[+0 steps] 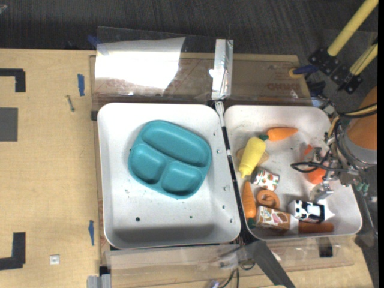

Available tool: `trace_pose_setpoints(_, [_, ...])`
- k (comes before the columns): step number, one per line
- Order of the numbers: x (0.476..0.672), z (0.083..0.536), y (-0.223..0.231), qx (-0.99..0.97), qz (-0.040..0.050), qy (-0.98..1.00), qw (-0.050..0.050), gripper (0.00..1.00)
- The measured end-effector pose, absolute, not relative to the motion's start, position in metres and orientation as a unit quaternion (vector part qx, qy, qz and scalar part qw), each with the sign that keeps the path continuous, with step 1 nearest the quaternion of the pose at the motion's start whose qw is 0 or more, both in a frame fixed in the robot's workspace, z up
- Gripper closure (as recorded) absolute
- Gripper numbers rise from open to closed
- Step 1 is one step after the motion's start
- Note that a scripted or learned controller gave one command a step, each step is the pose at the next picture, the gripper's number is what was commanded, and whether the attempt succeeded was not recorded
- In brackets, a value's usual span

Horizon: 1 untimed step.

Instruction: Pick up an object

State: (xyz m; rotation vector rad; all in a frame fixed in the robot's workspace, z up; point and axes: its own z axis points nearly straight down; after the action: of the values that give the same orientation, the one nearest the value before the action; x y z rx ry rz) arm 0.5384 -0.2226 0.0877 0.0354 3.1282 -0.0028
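Note:
The right white bin point(282, 116) holds several small toys. A yellow bottle point(251, 155) leans near its left wall, and an orange carrot point(281, 134) lies toward the back. A patterned white carton point(266, 177), a brown ring point(267, 197), a long orange piece point(248, 201) and a red-and-tan box point(275, 218) crowd the front left. A black-and-white block point(308, 209) sits on a brown stick point(315, 226) at the front right. My gripper point(321, 176) hangs low over the bin's right side, right by a small orange piece point(314, 174).
The left white bin point(120, 221) carries a teal divided plate point(170, 158). The arm's orange band point(366, 134) sits at the right edge above the right bin. Yellow poles point(354, 20) stand at the back right. Clear plastic sheeting point(141, 65) lies behind the bins.

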Motion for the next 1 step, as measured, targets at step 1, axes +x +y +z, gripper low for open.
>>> trace_pose_setpoints(1, [0.5427, 0.1009, -0.2226, 0.011, -0.0029, 1.0, 0.013, 1.0])
